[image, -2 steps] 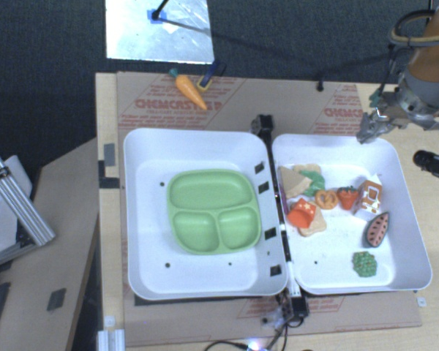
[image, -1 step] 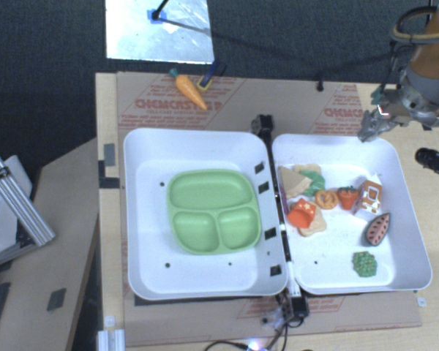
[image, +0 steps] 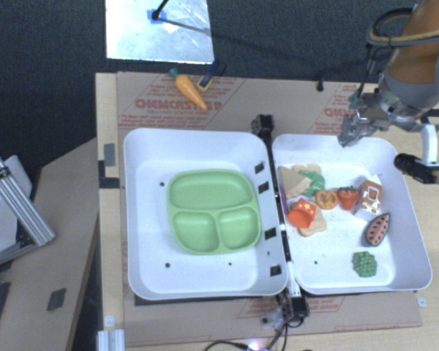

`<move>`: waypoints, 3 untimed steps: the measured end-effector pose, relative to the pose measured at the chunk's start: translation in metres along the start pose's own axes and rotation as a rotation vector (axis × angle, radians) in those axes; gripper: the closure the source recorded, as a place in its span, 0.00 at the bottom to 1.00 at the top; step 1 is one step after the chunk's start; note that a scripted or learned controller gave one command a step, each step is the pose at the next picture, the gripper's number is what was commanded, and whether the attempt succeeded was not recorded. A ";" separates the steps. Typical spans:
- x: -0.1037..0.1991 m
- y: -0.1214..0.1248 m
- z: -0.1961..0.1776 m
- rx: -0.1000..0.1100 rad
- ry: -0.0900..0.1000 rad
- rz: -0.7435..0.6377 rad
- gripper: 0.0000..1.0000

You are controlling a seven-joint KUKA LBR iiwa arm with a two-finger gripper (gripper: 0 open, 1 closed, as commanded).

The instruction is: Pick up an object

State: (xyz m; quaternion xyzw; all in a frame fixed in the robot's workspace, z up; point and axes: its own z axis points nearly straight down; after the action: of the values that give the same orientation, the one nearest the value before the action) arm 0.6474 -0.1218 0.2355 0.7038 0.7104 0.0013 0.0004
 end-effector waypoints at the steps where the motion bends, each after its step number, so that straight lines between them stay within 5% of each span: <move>1: 0.048 -0.016 0.011 0.002 0.001 0.000 1.00; 3: 0.144 -0.064 -0.004 0.003 0.001 0.000 1.00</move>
State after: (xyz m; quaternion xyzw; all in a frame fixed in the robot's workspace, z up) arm 0.5818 0.0214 0.2400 0.7039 0.7103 0.0004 -0.0011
